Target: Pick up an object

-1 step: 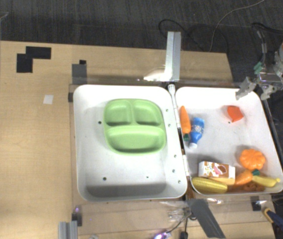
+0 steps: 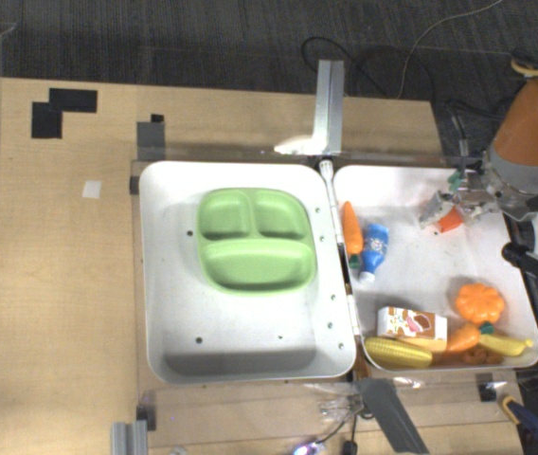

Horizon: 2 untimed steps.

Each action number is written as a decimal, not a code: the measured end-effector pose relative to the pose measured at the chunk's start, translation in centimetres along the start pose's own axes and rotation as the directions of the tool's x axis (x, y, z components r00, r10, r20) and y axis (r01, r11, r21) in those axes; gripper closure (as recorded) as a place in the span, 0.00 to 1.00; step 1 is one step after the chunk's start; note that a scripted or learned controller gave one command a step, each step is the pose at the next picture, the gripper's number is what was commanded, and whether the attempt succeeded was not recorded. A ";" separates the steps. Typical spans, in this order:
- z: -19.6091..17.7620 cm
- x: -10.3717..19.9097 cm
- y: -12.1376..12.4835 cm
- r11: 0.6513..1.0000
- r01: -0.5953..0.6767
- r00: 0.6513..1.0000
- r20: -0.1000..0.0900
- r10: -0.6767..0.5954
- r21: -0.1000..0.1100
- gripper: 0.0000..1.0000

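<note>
Two white bins are seen side by side on the bench. The left bin [image 2: 165, 282] bears a green divided plate [image 2: 255, 238], lying flat near its middle. The right bin [image 2: 411, 263] carries a scatter of toy foods.

Along the near wall of the right bin a small carton [image 2: 411, 325] is lying, with a yellow corn cob [image 2: 397, 352] just in front of it and touching it. To their right an orange pumpkin [image 2: 479, 302] is set, and below it a banana [image 2: 508, 345] and a further orange piece are crowded together; how they overlap cannot be made out. Against the wall shared by the bins a carrot [image 2: 350, 227] lies lengthwise, with a small blue bottle [image 2: 373, 246] just beside it.

The arm [image 2: 525, 136] is reached in over the far right corner of the right bin, and the gripper [image 2: 451, 207] is seen low over the bin floor. A small red-orange piece [image 2: 450, 222] is seen at its fingertips, seemingly between them, so the pincer is judged to be clenched on it, though the detail is small.

That piece is judged to be light, stiff, smooth plastic, hence slippery and apt to squirt out of a shallow pinch. It would best be taken across its narrow middle, squarely. Breakage is not to be feared; loss of the hold on lifting is the likelier failure.
</note>
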State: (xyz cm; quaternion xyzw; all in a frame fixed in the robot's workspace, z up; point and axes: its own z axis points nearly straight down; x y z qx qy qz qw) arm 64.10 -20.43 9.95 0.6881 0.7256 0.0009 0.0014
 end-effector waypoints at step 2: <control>-12.4 6.3 -1.5 0.995 0.099 0.995 0.000 -0.099 0.000 1.00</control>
